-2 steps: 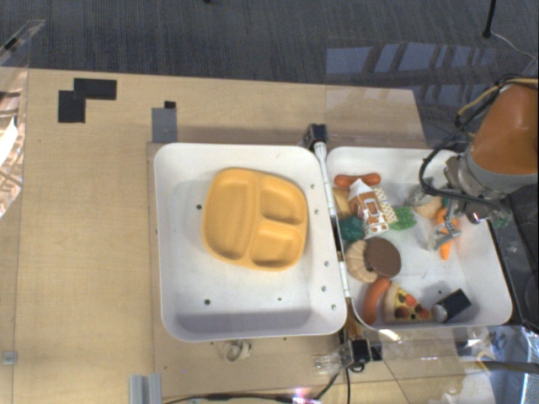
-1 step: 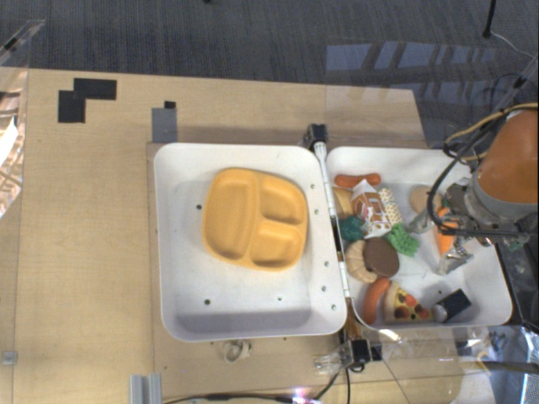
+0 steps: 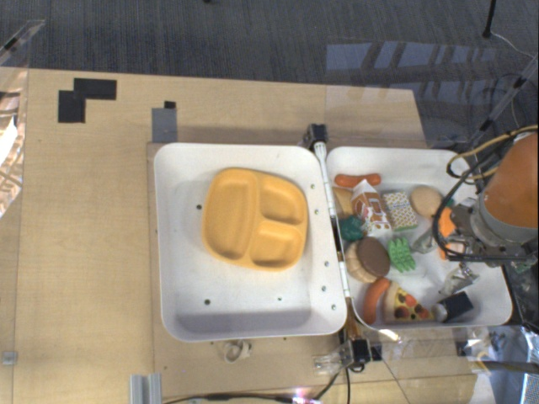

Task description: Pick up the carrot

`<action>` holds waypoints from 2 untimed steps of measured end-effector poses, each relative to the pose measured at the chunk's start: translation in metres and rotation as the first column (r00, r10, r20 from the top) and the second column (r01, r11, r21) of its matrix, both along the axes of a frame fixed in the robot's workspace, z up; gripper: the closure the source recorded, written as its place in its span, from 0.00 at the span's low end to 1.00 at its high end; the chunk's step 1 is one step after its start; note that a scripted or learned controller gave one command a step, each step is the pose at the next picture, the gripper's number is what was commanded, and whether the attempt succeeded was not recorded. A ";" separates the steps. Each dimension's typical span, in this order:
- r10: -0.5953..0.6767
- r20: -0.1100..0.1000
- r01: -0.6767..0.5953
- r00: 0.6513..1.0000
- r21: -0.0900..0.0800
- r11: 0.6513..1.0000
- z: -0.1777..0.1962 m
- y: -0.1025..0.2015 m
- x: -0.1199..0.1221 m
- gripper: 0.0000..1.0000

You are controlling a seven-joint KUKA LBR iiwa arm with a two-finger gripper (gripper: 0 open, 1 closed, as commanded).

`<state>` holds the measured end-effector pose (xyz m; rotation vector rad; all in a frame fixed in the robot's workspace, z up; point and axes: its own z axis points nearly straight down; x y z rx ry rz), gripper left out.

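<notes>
The carrot [image 3: 376, 296], a short orange tapered piece, lies at the front of the right bin [image 3: 497, 311], beside a pizza slice [image 3: 409, 308]. A second orange-red elongated piece [image 3: 357, 179] lies at the back left of that bin. The gripper [image 3: 450, 255] hangs low over the right side of the bin, under the arm's orange band [image 3: 515, 183]. It is right of the carrot and a little further back, apart from it. Nothing shows between its fingers.
The right bin also holds a brown round cookie [image 3: 368, 259], a green ridged piece [image 3: 401, 254], a small carton [image 3: 371, 208], a pale checked block [image 3: 401, 210] and a tan bun [image 3: 426, 200]. A yellow divided plate [image 3: 255, 218] sits in the left bin [image 3: 181, 310].
</notes>
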<state>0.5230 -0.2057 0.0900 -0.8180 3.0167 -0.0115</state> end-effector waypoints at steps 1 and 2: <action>-0.073 -0.001 0.073 0.997 0.002 0.997 -0.001 0.001 0.069 0.00; 0.036 -0.002 -0.036 0.999 0.000 0.999 -0.001 0.000 0.036 0.00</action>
